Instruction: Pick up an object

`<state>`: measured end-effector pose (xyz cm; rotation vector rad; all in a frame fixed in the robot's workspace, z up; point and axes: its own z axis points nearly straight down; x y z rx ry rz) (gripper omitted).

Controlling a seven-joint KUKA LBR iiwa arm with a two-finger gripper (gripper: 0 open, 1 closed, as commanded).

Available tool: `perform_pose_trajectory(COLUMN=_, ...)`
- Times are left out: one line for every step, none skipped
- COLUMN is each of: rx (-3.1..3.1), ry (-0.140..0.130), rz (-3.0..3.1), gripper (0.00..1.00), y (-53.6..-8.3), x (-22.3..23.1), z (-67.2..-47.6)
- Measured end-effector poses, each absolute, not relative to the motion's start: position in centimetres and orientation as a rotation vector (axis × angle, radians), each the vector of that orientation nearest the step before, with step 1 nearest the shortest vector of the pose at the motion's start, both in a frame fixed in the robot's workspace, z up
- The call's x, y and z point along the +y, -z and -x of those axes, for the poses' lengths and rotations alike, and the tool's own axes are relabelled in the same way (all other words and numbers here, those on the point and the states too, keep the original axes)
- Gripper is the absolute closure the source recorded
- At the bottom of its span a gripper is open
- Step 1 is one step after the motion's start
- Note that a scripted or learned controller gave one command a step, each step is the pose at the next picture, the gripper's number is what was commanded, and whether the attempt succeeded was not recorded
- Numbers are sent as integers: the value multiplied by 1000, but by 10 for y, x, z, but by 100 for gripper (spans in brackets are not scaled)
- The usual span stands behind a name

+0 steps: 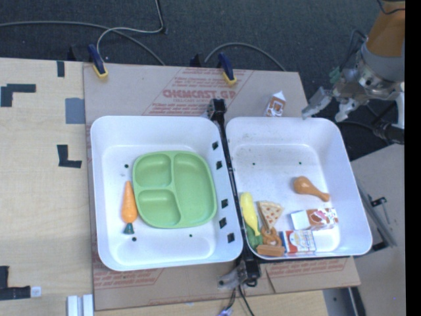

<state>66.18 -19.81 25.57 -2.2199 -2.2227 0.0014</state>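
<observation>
My gripper (325,110) hovers above the bench just past the far right corner of the right bin (348,157). Its fingers are spread open and hold nothing. In that bin's near half lie a brown chicken drumstick (310,187), a yellow corn cob (249,213), a pizza slice (270,210), a hot dog (270,249), a small white block (299,219) and two red-and-white cartons (322,217) (302,241). The left bin (105,176) holds a green divided plate (174,189) with an orange carrot (129,203) beside it.
A small milk carton (276,104) stands on the cardboard sheet just behind the right bin, left of the gripper. Two blue clamps (99,63) (227,68) and cables sit at the back edge. A black clip (218,108) joins the bins.
</observation>
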Motion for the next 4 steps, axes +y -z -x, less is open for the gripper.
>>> perform_pose_trajectory(rx=-2225, ry=2, rz=2220, gripper=0, y=-87, x=-181, z=-617)
perform_pose_trajectory(rx=-2225, ry=1, rz=2224, gripper=0, y=-87, x=-214, z=-567)
perform_pose_trajectory(rx=-2227, ry=1, rz=2225, gripper=100, y=-97, x=-214, z=-568)
perform_pose_trajectory(rx=-2225, ry=2, rz=2217, gripper=100, y=-147, x=-129, z=-633)
